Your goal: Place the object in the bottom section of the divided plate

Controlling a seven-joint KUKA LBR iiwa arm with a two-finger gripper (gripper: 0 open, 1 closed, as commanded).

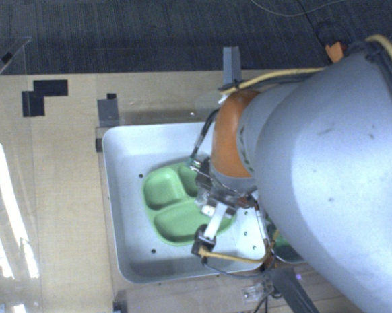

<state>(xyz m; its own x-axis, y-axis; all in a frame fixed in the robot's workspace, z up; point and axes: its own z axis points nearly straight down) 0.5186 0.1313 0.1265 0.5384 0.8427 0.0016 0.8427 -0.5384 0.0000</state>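
Green divided plate sits in the white bin, gripper low over the plate's right edge, open or closed I cannot tell, object's whereabouts likewise unclear, presumably small and light enough to pinch across its middle, plate's bottom section bare.

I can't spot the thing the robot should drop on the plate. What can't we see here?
In the camera view:
1. Plate: its right part is hidden under the arm.
2. Bin: its right side is covered by the arm.
3. Anything lying right of the plate: the arm hides that too.
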